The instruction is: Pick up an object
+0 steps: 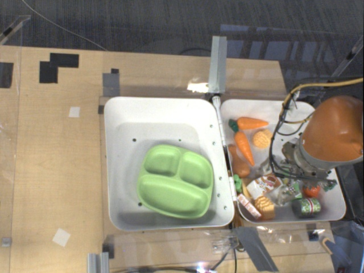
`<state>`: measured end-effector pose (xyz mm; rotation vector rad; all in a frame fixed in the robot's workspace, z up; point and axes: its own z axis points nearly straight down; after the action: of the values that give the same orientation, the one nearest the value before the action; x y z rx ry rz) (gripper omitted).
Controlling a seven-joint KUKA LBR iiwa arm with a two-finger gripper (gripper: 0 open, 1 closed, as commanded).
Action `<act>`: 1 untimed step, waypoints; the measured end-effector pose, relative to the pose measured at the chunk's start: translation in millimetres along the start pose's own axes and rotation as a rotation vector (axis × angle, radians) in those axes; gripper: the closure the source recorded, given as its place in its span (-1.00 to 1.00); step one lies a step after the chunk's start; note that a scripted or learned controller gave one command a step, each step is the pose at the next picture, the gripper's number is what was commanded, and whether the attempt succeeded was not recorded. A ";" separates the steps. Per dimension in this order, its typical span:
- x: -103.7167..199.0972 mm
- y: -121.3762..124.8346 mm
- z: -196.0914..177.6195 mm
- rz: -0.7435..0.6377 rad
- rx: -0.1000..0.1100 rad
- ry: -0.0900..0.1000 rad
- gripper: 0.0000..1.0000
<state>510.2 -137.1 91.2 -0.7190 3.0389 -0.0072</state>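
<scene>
The wooden bench [51, 169] is the biggest thing here, with black squares marked on it near the top left. Two white bins sit on it side by side. The left bin [122, 129] holds a green plate [176, 181] with three sections, lying flat in the middle of the bin.

The right bin [341, 206] is full of toy food. The robot arm [335, 132] comes in from the right, and its big orange band hangs over the middle of this bin. Black cables loop down beside it. The gripper [296, 181] is under the band, low among the toys, and the arm covers it, so I cannot tell how it is set or if it has anything.

Two orange carrots lie near the top left of this bin. One carrot [251, 123] lies across and the second carrot [244, 147] slants down just below it. A bumpy yellow piece [261, 139] sits beside them. A brown piece [240, 165] lies lower down at the left wall. Near the front there is a small packet [249, 207], a yellow waffle-like piece [264, 205] and a green can [307, 207] on its side, with a red piece [311, 191] just above it. Some toys have labels, maybe with words, but they are too small to read.
</scene>
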 end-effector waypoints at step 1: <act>-18.9 -10.6 0.8 0.008 0.000 0.004 -1.00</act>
<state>531.9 -138.1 90.8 -0.7081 3.0457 -0.0090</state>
